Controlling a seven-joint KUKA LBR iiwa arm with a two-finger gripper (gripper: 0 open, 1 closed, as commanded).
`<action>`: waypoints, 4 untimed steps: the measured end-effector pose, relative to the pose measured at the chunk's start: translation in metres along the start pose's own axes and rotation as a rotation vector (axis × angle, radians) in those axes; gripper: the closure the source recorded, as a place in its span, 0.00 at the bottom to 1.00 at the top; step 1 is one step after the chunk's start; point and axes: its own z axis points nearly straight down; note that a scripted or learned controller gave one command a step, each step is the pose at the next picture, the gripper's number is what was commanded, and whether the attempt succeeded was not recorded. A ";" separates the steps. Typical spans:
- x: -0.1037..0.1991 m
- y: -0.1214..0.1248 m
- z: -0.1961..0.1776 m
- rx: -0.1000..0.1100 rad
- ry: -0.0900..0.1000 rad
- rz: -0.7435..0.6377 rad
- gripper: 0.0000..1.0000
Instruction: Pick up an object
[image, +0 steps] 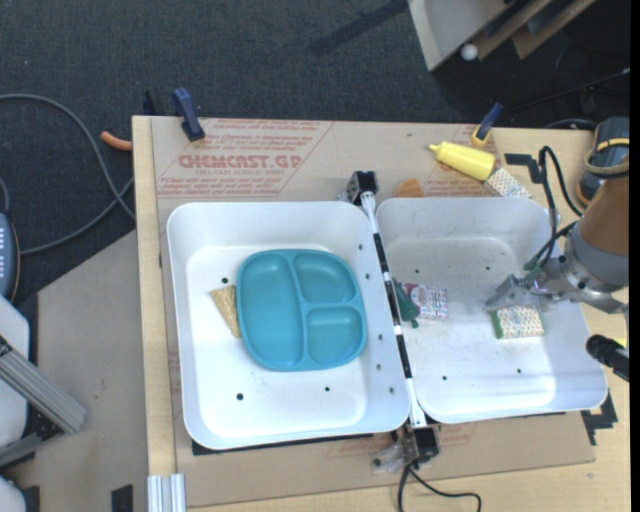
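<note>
Right now the end effector (512, 296) sits low in the right white bin (470, 390), just above a small patterned green-white packet (519, 322); can't tell its state. Teal compartment plate (300, 308) fills the left white bin (200, 380); yellow bottle (462, 158) lies on the worktop (250, 160).

The grey arm (600, 240) reaches in from the right, its gripper (515, 295) held low and pointing left.
</note>
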 end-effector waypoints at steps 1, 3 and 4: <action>0.000 0.001 -0.010 -0.003 -0.001 0.000 1.00; 0.019 -0.020 0.017 -0.016 -0.011 0.002 0.00; 0.021 -0.018 0.006 -0.017 -0.006 0.000 1.00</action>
